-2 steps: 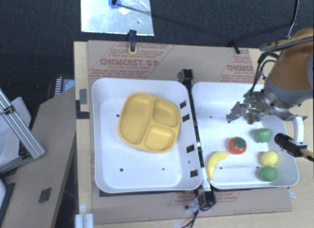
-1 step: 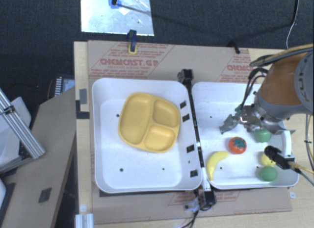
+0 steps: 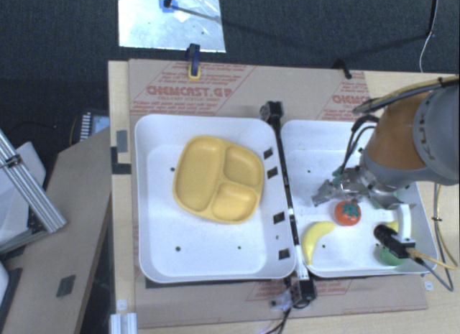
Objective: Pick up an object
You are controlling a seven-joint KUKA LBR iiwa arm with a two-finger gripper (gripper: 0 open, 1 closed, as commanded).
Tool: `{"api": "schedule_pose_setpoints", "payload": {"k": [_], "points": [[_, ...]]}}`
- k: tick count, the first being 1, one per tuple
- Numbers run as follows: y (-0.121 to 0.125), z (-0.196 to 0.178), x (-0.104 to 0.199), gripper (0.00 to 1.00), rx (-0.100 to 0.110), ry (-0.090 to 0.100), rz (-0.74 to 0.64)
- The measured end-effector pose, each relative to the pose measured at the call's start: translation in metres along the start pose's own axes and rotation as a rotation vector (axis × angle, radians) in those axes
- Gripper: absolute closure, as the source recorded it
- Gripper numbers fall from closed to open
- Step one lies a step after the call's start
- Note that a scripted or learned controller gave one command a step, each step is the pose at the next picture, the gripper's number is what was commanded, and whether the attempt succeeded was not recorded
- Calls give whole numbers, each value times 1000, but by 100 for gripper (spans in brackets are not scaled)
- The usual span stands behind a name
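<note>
One object, the toy tomato [image 3: 348, 212], lies just beside the claw [image 3: 332, 192], whose state I cannot tell; I judge the approach unfinished, needing a descent over it.

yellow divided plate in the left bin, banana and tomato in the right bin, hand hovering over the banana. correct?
One thing is off: in the camera view the hand is over the small red-orange plastic tomato, not the yellow plastic banana, which lies nearer the divider and the front rim. The rest stands: the yellow three-compartment plastic plate is in the left white bin, and banana and tomato are in the right white bin.
</note>
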State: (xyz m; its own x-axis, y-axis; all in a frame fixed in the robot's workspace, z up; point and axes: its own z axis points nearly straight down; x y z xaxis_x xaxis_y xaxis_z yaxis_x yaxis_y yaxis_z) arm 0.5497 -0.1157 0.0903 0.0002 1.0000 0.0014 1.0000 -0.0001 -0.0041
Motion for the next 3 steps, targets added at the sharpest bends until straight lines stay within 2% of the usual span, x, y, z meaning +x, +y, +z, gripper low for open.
{"api": "schedule_pose_setpoints", "payload": {"k": [1,3], "points": [[2,-14,-1,100,-7,-2,0],[13,-130,1,100,-12,-3,-5]]}}
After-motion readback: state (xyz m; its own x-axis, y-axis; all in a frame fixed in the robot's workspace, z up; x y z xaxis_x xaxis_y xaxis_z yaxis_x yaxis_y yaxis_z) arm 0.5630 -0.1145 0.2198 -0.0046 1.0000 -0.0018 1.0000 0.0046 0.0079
